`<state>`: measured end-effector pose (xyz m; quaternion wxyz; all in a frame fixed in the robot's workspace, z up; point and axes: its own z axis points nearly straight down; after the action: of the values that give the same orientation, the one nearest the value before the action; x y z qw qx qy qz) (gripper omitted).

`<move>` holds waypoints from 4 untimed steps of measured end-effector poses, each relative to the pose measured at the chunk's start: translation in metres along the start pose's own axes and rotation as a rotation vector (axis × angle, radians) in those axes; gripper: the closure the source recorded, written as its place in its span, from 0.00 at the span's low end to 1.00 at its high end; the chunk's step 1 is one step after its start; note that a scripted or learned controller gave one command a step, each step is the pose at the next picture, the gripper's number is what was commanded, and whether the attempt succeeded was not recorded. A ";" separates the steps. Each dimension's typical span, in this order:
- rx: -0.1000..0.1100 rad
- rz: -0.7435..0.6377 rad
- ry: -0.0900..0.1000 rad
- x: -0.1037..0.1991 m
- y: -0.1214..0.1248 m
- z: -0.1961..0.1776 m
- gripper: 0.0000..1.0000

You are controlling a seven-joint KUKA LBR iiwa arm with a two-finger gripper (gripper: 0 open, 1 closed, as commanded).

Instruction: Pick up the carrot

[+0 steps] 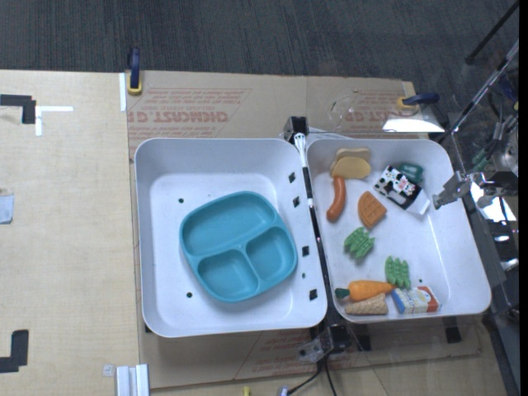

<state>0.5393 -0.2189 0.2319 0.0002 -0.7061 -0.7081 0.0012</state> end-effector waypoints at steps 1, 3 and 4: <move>0.002 0.025 0.002 0.045 -0.062 0.118 0.00; 0.000 -0.191 0.002 0.105 -0.051 0.116 0.00; -0.019 -0.085 -0.004 0.120 -0.055 0.134 0.00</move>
<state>0.4838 -0.0994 0.0980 -0.0078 -0.6754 -0.7374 -0.0044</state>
